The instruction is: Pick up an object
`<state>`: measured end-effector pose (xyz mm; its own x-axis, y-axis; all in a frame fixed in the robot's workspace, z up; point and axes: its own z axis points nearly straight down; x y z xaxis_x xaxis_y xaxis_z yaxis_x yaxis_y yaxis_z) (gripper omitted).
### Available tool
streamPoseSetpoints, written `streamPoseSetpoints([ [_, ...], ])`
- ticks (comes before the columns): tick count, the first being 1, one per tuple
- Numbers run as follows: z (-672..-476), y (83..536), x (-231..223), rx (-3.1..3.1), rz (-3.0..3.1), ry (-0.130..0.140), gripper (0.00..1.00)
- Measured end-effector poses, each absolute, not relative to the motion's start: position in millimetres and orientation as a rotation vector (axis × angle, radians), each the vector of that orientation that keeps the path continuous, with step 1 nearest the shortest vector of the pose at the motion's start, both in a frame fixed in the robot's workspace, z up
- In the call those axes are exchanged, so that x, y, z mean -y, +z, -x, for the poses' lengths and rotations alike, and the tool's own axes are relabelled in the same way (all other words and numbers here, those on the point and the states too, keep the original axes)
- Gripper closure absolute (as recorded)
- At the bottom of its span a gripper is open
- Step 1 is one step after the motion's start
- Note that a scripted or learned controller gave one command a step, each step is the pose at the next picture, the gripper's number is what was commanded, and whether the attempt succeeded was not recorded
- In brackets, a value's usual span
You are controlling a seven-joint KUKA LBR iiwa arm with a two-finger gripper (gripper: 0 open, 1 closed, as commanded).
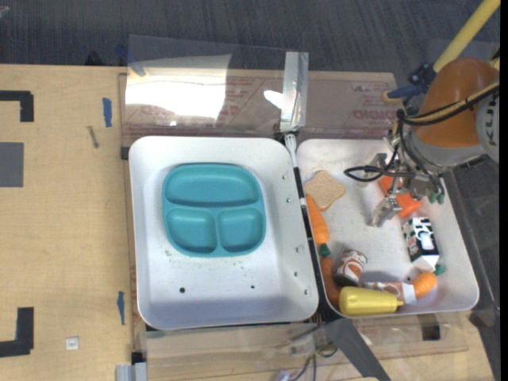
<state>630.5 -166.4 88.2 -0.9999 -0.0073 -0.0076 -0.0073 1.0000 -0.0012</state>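
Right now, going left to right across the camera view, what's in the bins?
Teal divided tray → carrot → bread slice → yellow bottle → hand → black-and-white packet.

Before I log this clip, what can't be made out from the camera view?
- Tool: small and cluttered by cables; finger state unclear.
- Orange item beside the tool: partly covered by it; grasp can't be confirmed.
- Black-and-white package: label too small to read.
- Arm: cut off by the right edge.

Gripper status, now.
Gripper: low in the right bin, by an orange item; open or shut cannot be told.
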Motion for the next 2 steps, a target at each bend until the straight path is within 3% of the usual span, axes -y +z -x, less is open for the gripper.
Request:
streamPoseSetpoints([
  [1, -634.9, 102.8, 165.1, -3.120, 0.015, -0.005, 1.00],
  [2, -634.5, 101.7, 164.7, -3.122, 0.015, -0.004, 0.00],
])
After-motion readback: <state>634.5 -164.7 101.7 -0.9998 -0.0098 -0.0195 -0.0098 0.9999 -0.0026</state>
